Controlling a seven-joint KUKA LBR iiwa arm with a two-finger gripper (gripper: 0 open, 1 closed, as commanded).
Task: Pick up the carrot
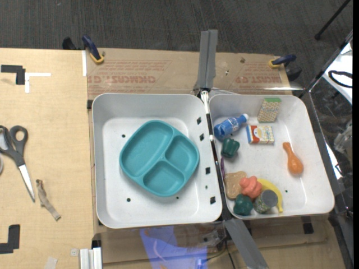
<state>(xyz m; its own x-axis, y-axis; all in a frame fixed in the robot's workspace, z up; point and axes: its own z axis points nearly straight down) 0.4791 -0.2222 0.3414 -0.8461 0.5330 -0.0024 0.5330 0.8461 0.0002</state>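
Scissors [15, 156] cut off at the left edge.

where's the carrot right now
The carrot lies in the right bin, near its right wall, apart from the small carton to its upper left.

A dark grey carpet [168, 10] covers the floor beyond the bench. The bench top [45, 150] is pale wood on the left, with brown cardboard [146, 74] laid behind the bins and held by two blue-and-yellow clamps [92, 48]. Scissors [17, 156] lie near the left edge, beside black tape marks [14, 72]. A grey bar [208, 58] stands upright between the bins. Light is even.
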